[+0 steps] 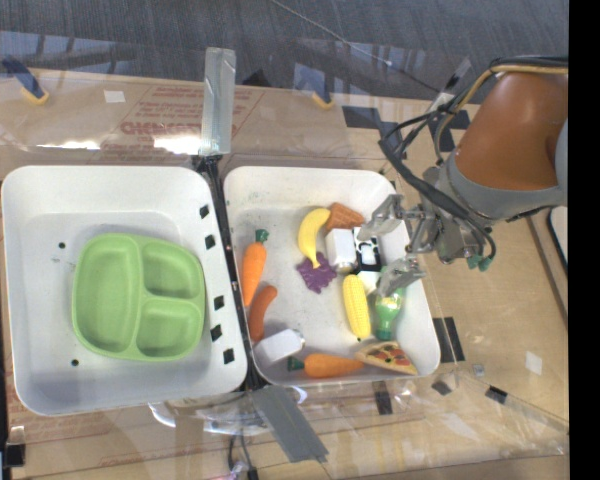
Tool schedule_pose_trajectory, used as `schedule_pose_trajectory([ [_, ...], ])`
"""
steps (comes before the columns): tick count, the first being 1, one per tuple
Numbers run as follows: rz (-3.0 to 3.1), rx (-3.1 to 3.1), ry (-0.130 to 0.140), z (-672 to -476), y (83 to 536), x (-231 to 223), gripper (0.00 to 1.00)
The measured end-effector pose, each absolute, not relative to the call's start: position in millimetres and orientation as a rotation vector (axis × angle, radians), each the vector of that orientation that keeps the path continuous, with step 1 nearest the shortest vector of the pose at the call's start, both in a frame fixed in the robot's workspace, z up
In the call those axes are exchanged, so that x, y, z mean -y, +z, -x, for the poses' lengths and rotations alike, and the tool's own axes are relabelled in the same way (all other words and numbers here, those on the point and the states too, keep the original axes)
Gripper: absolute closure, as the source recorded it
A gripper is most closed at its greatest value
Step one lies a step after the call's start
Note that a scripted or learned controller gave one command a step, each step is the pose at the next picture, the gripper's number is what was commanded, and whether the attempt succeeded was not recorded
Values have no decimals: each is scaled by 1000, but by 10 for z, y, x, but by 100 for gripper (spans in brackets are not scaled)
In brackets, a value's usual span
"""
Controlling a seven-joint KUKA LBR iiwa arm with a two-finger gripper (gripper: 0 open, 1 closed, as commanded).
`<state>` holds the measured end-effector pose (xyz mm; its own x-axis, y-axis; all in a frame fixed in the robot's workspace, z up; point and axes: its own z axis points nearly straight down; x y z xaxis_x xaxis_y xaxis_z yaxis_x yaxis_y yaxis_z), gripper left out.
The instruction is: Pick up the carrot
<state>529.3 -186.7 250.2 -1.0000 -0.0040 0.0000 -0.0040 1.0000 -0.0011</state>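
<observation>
Two white bins, one arm, toy food crowded in the right bin.

Left bin (20, 268) holds one green three-section plate (138, 295) with open floor around it. Right bin (280, 180) is packed: two carrots, one upright by the left wall (252, 271), one lying along the front edge (330, 365) (a third orange piece (261, 308) looks sausage-like), one banana (313, 232), one corn cob (356, 308), purple grapes (318, 272), pizza slice (388, 356). Gripper (393, 244) hangs over the right wall, fingers spread, nothing between them. All glossy smooth plastic.
</observation>
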Motion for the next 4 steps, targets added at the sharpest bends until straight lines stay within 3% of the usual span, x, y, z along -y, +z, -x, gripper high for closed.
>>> schedule_pose_trajectory([
  [1, 43, 3133, -4, -5013, 1507, 2000, 0],
  [2, 25, 3140, -1, -5049, 1636, 1972, 100],
  [3, 242, 3137, 1, -5084, 1881, 1652, 100],
  [4, 456, 3111, 0, -5585, 2323, 1257, 100],
])
